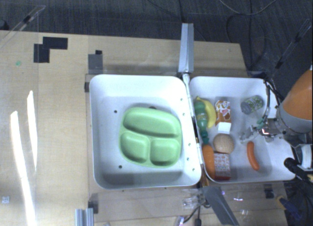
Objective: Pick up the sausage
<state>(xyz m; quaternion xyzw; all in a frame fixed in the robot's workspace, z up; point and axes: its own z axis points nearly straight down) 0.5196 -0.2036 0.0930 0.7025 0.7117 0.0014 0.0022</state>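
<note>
two white bins sit side by side: the left bin [100,137] holds a green tray [149,136]. the arm [298,105] reaches over the right bin [234,84], its gripper [259,131] hovering just above the sausage [252,155]; finger state can't be told.

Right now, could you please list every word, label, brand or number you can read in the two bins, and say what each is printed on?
None can be read.
The small carton, white with red-orange print: too blurred.
The red-and-white packet below the round bun: print too small.
The crumpled grey wrapper: no legible marks.
The sausage and green tray bear no text.
</note>
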